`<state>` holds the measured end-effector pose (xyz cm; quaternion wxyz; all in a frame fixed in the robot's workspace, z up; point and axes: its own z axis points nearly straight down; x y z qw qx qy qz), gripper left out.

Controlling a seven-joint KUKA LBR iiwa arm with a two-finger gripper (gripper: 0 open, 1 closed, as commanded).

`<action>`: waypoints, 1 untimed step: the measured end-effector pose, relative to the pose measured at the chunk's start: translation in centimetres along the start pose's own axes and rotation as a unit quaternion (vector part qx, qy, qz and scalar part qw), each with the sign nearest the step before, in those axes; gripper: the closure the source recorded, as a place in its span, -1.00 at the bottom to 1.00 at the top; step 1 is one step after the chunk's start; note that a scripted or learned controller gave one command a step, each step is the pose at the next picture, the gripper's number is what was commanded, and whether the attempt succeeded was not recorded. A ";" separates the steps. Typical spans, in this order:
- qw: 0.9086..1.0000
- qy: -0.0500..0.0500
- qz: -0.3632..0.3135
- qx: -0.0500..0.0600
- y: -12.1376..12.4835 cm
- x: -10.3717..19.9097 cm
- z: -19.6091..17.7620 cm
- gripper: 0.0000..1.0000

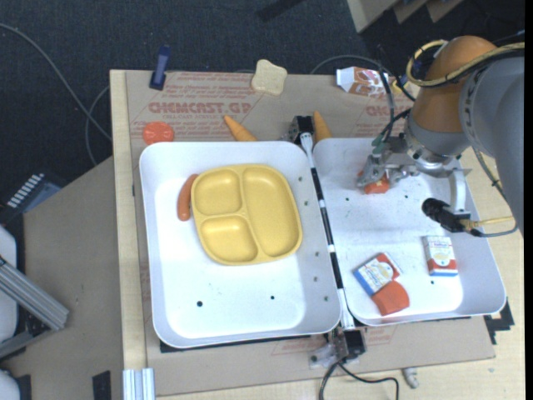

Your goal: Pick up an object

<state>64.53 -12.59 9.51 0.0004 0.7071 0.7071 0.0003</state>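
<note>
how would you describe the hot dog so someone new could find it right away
Start at the left white bin, which holds a yellow divided tray. The hot dog lies on the bin floor along that tray's left edge, close against it. It is the only long, reddish-orange thing in that bin; the other red items sit in the right bin.

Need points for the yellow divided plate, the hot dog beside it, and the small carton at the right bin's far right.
yellow divided plate [247, 213]: camera view, centre ridge.
hot dog [184, 197]: camera view, mid-length.
small carton [440, 255]: camera view, top face.
</note>
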 end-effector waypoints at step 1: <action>1.000 0.000 -0.001 -0.001 -1.8 5.0 -9.2 1.00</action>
